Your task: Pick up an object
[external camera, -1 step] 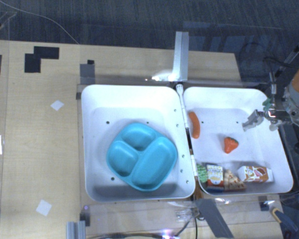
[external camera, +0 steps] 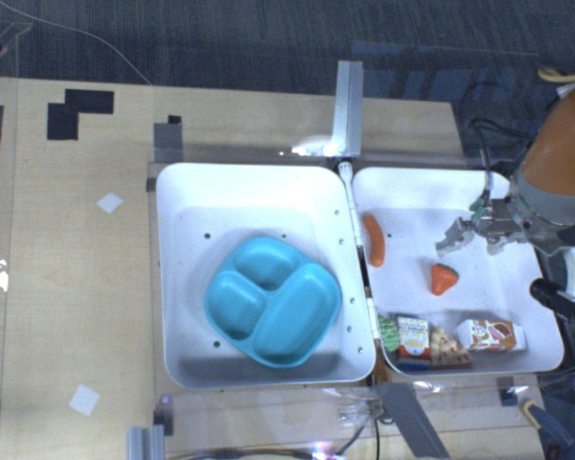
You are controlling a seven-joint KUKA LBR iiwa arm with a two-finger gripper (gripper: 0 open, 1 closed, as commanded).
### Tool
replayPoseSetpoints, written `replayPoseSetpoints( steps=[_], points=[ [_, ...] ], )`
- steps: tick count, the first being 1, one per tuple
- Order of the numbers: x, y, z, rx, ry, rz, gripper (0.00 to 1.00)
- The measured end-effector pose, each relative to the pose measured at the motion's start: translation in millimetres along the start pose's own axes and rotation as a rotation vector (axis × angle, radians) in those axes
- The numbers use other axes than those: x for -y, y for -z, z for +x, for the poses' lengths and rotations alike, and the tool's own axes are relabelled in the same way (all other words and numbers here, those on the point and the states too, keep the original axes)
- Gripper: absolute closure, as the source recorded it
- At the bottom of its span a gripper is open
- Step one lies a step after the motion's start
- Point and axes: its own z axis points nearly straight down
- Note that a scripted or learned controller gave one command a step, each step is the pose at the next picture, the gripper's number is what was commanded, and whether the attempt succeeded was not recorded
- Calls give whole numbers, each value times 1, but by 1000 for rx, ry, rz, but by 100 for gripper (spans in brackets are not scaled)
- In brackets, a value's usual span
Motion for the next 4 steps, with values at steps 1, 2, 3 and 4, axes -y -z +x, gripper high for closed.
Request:
replayPoseSetpoints(
  steps=[1, 2, 3, 4],
  points=[
    [8, -81, 34, 2, 126, -9, 0],
    [38, -80, 17, 3, 164, -10, 0],
    [35, -68, 16, 6, 165, -17, 100],
    [35, -68, 16, 6, 166, -17, 0]
  ],
)
